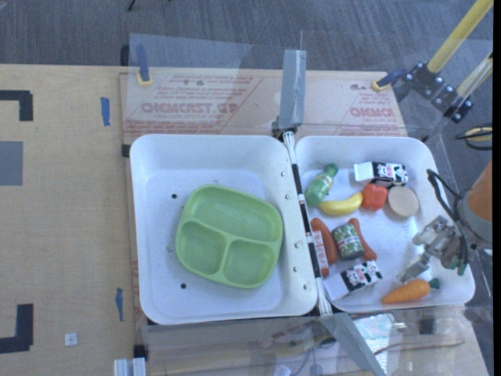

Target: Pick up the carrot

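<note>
The orange carrot (407, 291) with a small green top lies near the front right corner of the right bin (448, 294). My gripper (423, 252) hangs just above and slightly right of it, at the bin's right side. Its two fingers stand apart, so it is open, with nothing between them. The lower fingertip (414, 272) is close to the carrot's upper side; whether it touches is unclear.
The right bin also holds a cow-print box (361, 276), a green can (346, 240) between two red sausages, a banana (343, 204), a green bottle (321, 183), a red tomato (374, 197) and a beige disc (404, 202). A green divided plate (228, 236) lies in the left bin.
</note>
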Available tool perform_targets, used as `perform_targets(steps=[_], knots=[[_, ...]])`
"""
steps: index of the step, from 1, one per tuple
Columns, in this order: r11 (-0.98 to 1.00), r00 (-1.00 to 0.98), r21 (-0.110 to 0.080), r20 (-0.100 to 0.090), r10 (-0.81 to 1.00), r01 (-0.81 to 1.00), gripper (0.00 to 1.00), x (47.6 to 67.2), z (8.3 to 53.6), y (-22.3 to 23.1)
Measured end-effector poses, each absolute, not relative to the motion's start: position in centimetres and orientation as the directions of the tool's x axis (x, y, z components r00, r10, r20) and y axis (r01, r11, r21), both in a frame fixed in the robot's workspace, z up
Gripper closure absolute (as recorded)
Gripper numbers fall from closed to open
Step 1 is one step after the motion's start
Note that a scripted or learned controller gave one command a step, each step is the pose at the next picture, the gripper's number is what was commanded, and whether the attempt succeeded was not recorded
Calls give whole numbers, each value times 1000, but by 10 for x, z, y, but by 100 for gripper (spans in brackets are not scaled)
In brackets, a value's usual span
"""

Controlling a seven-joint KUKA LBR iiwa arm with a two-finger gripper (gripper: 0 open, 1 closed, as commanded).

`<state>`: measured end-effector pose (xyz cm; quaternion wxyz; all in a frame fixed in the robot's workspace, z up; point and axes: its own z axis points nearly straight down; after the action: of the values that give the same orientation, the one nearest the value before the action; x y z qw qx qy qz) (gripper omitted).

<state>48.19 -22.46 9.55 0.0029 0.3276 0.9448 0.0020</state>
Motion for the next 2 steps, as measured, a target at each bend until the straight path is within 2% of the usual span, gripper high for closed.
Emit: perform_targets(steps=[1,2], knots=[[774,-774,4,0,633,633,0,481,86,-224],[770,-770,7,-4,638,638,100,482,96,-225]])
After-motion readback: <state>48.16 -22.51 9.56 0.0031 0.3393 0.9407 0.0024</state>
